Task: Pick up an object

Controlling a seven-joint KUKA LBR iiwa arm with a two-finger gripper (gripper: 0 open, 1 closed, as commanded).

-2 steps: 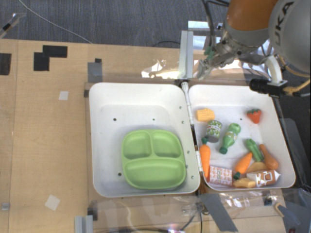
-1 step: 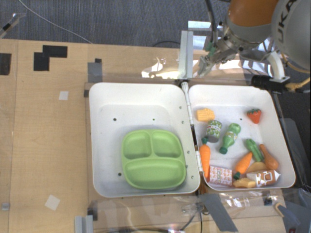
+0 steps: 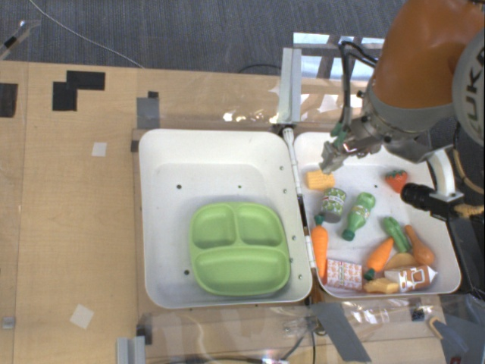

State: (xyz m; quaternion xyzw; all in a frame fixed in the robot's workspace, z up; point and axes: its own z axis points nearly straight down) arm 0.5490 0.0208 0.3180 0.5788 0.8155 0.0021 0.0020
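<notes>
Bench: pale wood, black square markings noted at its far left. Two shallow white bins are set on it side by side.

Left bin: one green divided plate is seen lying flat in its near half, three compartments facing up.

Arm: grey with orange band, entered from the right, positioned over the far part of the right bin.

Gripper: lowered just above a yellow block at the bin's far left. Whether anything is grasped, or how the tool is set, cannot be told; nothing is seen held in it.

Right bin contents, all resting on the bin floor:
- carrot laid along the left wall, tip toward the near edge
- green bottle tilted, beside a small can
- white carton at the near edge
- orange-and-white pouch at the near right corner
- second carrot and a green vegetable mid-right, touching
- red strawberry-like item near the right wall
</notes>
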